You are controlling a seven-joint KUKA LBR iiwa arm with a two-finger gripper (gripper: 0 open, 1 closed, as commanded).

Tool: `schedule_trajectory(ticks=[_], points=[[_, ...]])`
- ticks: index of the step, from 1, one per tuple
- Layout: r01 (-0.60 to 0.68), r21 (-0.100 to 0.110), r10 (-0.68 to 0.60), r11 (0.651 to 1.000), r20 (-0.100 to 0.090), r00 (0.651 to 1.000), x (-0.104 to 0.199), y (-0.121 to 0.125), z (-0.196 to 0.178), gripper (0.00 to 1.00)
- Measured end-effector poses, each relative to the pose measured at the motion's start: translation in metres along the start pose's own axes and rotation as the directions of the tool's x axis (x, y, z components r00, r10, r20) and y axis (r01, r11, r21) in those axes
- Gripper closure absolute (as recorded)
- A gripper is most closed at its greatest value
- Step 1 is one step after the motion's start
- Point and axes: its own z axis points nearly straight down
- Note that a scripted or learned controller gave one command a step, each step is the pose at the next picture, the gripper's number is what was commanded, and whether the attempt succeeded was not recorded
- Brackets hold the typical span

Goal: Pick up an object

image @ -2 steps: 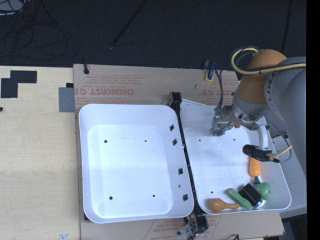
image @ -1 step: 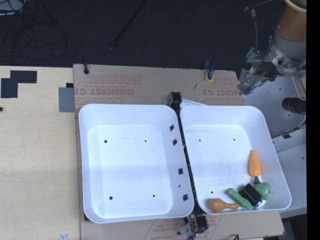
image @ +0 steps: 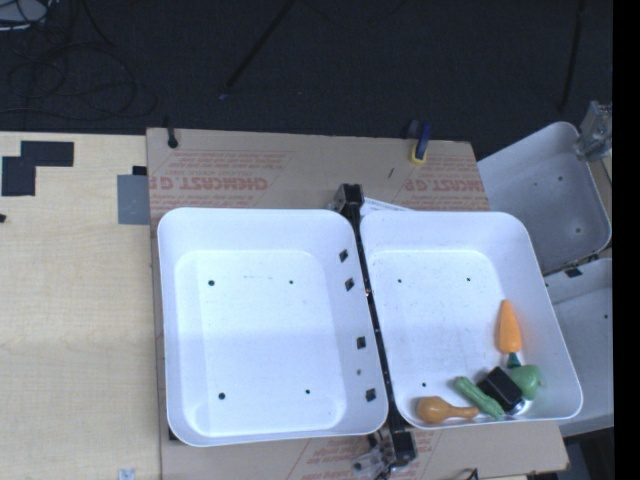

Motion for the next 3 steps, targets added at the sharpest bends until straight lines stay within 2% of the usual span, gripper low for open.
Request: schedule_trajectory(ticks=[1, 2, 3], points=[[0.004, 0.004, -0.004, 1.000, -0.003, 1.000, -0.032, -0.002, -0.079, 1.00], [0.010, 0.012, -0.010, 1.000, -0.005, 1.000, -0.029, 0.040, -0.072, 1.00], [0.016, 0.014, -0.015, 1.000, -0.008, 1.000, -0.029, 0.038, -0.072, 1.00]])
